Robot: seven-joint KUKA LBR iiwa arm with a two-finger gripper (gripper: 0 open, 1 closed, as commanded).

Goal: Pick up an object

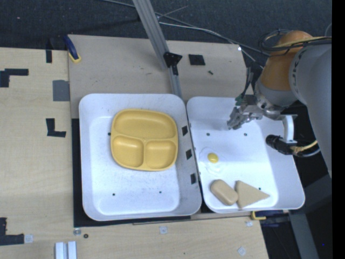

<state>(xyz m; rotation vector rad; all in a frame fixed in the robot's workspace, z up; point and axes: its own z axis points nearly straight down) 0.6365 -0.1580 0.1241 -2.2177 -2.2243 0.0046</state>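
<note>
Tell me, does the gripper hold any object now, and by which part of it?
Nothing is held. The gripper hangs over bare floor of the right bin, apart from the yellow ball and the two tan pieces.

Tray [144,139] in left bin [91,161] (three items [223,192] in right bin [280,182]).

Two white bins: left bin [91,161], right bin [280,177]. Yellow divided tray [144,139], plain, no pattern. Small bright yellow piece [213,157]. Tan rounded block [223,192] and paler tan wedge [250,194]. Grey arm [318,85] with orange band [283,58]; dark metallic gripper [236,122]. Light wood-toned bench [32,144], dotted with black tape marks [54,128]. Dark blue-grey speckled floor [81,9].
</note>
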